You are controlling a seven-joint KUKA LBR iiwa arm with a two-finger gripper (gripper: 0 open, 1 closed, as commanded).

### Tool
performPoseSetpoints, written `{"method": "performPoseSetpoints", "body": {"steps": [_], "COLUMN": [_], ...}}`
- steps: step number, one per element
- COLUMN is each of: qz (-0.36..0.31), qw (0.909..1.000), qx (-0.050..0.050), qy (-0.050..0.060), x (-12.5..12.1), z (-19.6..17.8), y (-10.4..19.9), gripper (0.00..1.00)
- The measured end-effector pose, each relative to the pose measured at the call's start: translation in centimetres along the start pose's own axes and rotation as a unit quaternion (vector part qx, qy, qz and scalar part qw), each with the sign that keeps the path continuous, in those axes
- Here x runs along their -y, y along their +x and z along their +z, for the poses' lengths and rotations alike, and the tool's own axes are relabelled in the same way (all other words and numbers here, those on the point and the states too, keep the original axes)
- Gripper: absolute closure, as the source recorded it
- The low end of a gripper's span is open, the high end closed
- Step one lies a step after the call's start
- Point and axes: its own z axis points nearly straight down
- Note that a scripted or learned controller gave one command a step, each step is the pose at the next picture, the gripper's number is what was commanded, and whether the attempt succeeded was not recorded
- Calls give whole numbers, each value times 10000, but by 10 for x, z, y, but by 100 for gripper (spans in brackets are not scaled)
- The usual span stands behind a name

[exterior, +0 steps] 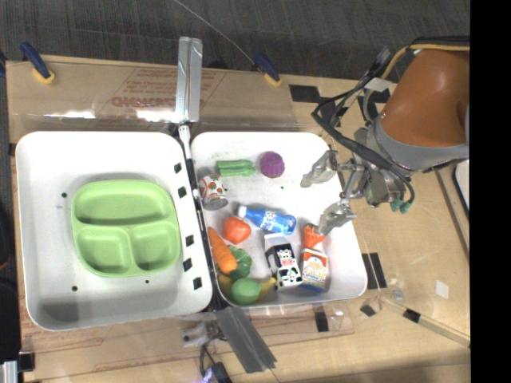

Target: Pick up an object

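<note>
Jaws spread wide on the gripper [327, 191], holding nothing, over the right bin's [345, 276] right edge. Nearest is the carton [314, 263] with the orange piece [312, 234] above it, just toward the bin's front right corner. The bottle [268, 219] lies left of the jaws, long axis running across the bin. Farther left sit the tomato [236, 230] and carrot [221, 249]; the ball [272, 164] is near the back edge.
</note>
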Motion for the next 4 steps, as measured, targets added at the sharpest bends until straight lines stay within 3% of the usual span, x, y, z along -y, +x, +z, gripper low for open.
{"method": "performPoseSetpoints", "body": {"steps": [1, 2, 3, 4], "qz": [-707, -962, -1012, -857], "qw": [9975, 9953, 9948, 9963], "qx": [-52, 112, 106, 66], "qy": [-28, 37, 30, 9], "x": [-27, -60, -62, -86], "z": [139, 173, 165, 24], "y": [17, 33, 32, -18], "gripper": [0, 0, 100, 100]}}
